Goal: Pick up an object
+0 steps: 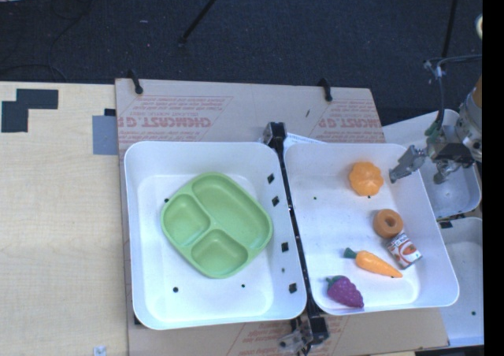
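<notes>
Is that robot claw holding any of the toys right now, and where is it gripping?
Nothing is held. The gripper hangs over the right bin's far right rim with bare fingers, apart from the round orange toy fruit.

green divided plate (216, 224), left bin (150, 299), cardboard (189, 114)

My arm is cut off by the right edge above my gripper (425, 164). The small can's (404, 251) label print is too small to read.
</notes>
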Motion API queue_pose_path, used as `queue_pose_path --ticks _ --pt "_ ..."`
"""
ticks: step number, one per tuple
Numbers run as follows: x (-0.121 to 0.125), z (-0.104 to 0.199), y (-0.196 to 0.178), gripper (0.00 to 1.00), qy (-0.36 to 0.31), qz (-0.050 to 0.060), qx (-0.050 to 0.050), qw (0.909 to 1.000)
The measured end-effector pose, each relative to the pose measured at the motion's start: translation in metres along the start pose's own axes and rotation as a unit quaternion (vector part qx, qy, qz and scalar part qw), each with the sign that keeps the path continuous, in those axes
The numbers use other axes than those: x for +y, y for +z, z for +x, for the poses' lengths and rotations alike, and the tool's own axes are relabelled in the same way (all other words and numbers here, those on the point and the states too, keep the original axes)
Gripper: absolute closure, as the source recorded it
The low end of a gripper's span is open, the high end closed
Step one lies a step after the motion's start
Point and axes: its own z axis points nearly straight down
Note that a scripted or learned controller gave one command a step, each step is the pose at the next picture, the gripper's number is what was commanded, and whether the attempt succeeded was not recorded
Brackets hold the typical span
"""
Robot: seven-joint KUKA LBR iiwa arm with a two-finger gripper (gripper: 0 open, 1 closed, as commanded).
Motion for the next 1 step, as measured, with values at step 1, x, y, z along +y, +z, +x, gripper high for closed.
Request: queue_pose_path --ticks 1 --pt "0.0020 0.0003 -0.0073 0.00 -0.001 -0.006 -0.001 1.0000"
